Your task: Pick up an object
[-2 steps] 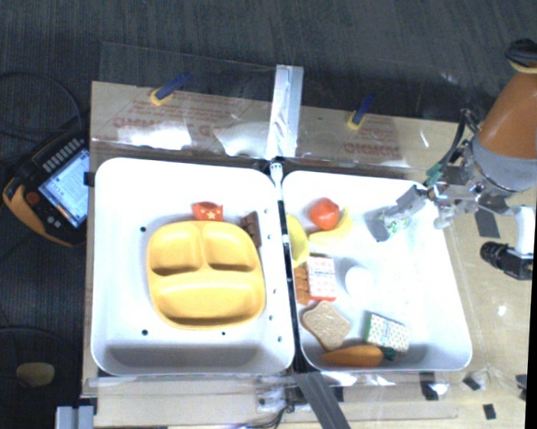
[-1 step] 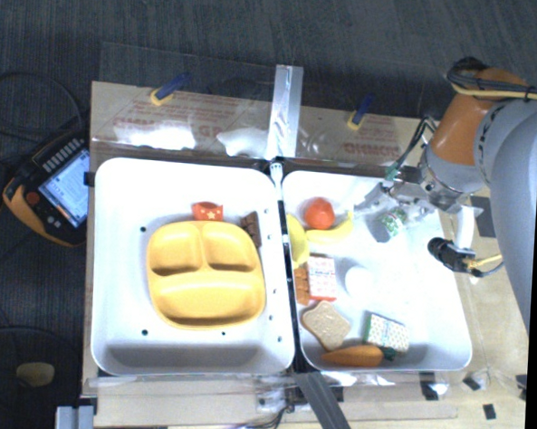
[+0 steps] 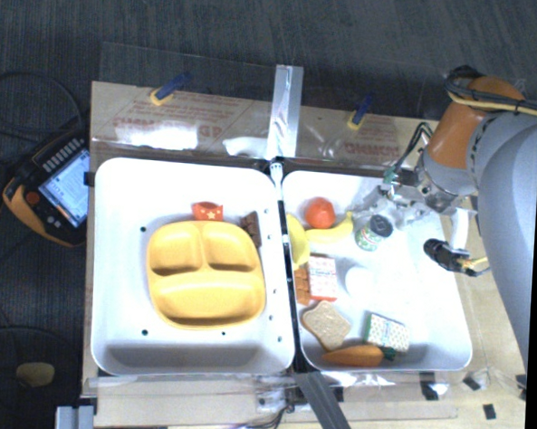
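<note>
My gripper hangs over the back of the right bin, reaching in from the right. Directly below and in front of it stands a small green can with a dark lid. I cannot tell whether the gripper touches the can. Left of the can, a yellow banana curves beneath an orange-red round fruit. Nearer the front lie a red-and-white packet, a slice of bread, a carrot and a green patterned box.
The left bin holds a yellow divided plate, with a red item and a brown piece behind it. A raised divider separates the bins. A handheld controller lies off the bench at left.
</note>
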`<state>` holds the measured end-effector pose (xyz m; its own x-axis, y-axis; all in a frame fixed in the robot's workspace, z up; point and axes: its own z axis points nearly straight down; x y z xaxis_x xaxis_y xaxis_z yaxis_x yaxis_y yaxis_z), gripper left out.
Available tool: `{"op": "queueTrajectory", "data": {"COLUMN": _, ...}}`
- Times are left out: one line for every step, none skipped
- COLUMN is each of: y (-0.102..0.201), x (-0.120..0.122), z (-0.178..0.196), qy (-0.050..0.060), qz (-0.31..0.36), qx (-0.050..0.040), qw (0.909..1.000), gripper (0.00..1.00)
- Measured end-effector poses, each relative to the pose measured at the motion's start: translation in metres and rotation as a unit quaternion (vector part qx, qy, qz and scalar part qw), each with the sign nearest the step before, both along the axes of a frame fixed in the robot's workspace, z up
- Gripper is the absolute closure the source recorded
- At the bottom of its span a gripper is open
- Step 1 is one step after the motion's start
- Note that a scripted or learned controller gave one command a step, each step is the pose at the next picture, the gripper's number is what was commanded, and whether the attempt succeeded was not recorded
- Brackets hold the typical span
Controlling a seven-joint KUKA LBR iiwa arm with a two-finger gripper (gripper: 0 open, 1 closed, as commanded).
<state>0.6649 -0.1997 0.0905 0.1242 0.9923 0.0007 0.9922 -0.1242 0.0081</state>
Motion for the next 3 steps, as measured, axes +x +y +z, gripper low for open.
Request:
{"op": "queueTrajectory", "data": {"y": 0.0000, "x": -0.0001, "z": -0.0001, "qy": 0.000, "qz": 0.000, "qx": 0.0000, "qw": 1.0000, "gripper": 0.00}}
{"op": "queueTrajectory", "data": {"y": -0.0020, "x": 0.0045, "z": -0.0002, "qy": 0.009, "qz": 0.131, "qx": 0.0021, "qw": 0.9914, "gripper": 0.00}}
{"op": "queueTrajectory", "data": {"y": -0.0029, "x": 0.0072, "z": 0.0098, "qy": 0.001, "qz": 0.132, "qx": -0.0046, "qw": 0.9912, "gripper": 1.00}}
